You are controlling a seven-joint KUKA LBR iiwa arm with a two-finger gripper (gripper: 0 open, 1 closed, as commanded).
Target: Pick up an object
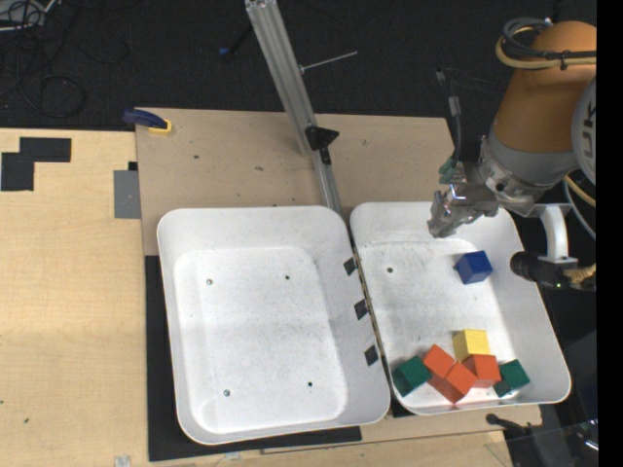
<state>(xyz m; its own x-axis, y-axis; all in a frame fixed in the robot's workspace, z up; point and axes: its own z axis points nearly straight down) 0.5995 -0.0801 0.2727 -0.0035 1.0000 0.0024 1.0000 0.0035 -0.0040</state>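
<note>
Blue cube (473,267) lay beneath our tool (446,220), poised for descent; we could not tell its grip.

Two white bins (255,224) sit mid-frame. The right one holds seven blocks: one blue (473,267), one yellow (476,341), three orange (451,383), two green (411,374).

Two bins side by side on the bench (234,163), left bin (185,232), right bin (555,368) holding a lone block (473,267) at mid-right, block cluster (459,366) at its near edge, gripper (443,220) seemingly above its far edge
</note>
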